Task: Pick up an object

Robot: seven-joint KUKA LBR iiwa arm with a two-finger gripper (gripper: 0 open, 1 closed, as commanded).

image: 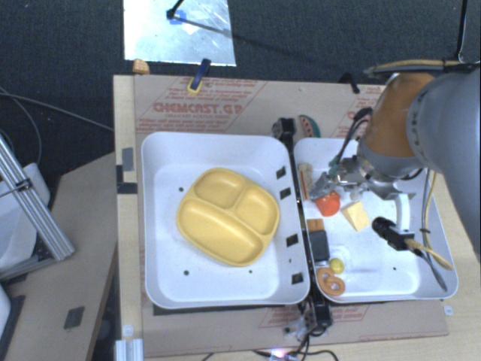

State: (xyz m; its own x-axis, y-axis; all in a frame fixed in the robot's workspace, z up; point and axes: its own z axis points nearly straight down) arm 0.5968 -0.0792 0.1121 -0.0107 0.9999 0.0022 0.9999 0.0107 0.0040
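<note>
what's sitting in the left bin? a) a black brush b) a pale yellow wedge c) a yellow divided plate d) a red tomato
c: the yellow divided plate lies alone in the middle of the left bin, while the small items sit in the right bin under the arm.

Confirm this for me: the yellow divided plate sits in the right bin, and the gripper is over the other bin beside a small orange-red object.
Not quite. The camera view shows the yellow divided plate in the left bin, not the right one. The rest holds: the gripper is over the other bin, the right bin, beside the small orange-red object.
</note>
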